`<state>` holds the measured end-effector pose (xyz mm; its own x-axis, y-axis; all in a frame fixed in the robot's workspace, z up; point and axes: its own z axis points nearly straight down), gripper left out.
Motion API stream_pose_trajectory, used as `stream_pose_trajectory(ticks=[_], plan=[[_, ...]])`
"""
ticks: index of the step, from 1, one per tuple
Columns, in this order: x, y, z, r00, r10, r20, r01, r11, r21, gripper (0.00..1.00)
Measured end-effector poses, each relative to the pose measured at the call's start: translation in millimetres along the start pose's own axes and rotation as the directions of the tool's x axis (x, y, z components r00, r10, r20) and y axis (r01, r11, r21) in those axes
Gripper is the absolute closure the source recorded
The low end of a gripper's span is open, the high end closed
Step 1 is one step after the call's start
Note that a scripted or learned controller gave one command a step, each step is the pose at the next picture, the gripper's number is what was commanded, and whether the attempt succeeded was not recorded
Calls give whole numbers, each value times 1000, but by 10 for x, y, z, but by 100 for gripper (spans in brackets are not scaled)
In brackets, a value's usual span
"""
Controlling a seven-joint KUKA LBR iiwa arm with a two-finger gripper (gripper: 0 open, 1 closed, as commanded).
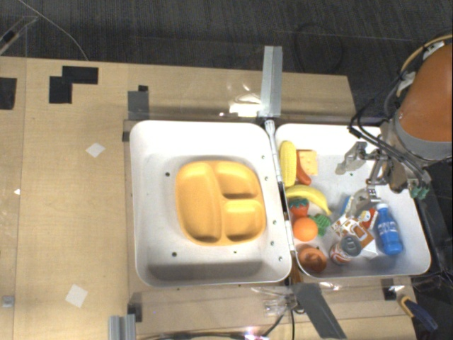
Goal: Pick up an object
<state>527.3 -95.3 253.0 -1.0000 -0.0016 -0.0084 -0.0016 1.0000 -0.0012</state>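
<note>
Two white bins sit side by side on the wooden surface (64, 211). The left bin (152, 190) carries a yellow divided tray (216, 200) laid flat in its middle, apparently a drop place kept apart from the clutter.

The right bin (333, 137) holds the pickable items, crowded toward its left wall and near edge:
- an upright banana (287, 163) against the divider, with an orange wedge-like piece (307, 164) just beside it
- a second banana (309, 195) lying across, a strawberry-like red piece (300, 207) below it
- an orange (305, 229) and a brown round fruit (312, 258) near the front
- a small can (350, 247), a red-and-white packet (354, 227) and a blue bottle (387, 230) lying toward the right

The arm enters from the right. Its pincer (368, 190) hangs low over the bin's right half, just above the packet and beside the bottle; fingers look spread, nothing between them. Judgement: it is lining up on the packet or bottle, which lie close enough together to make a clean grasp doubtful.
</note>
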Motion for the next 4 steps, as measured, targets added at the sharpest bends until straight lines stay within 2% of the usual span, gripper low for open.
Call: stream_pose_trajectory(ticks=[1, 2, 3, 4], plan=[[228, 7, 1490, 989, 148, -10, -148, 989, -1, 0], [173, 9, 1338, 990, 142, 7, -142, 990, -1, 100], [175, 12, 1342, 990, 142, 6, -142, 990, -1, 0], [361, -132, 1618, 951, 308, 8, -308, 951, -4, 0]])
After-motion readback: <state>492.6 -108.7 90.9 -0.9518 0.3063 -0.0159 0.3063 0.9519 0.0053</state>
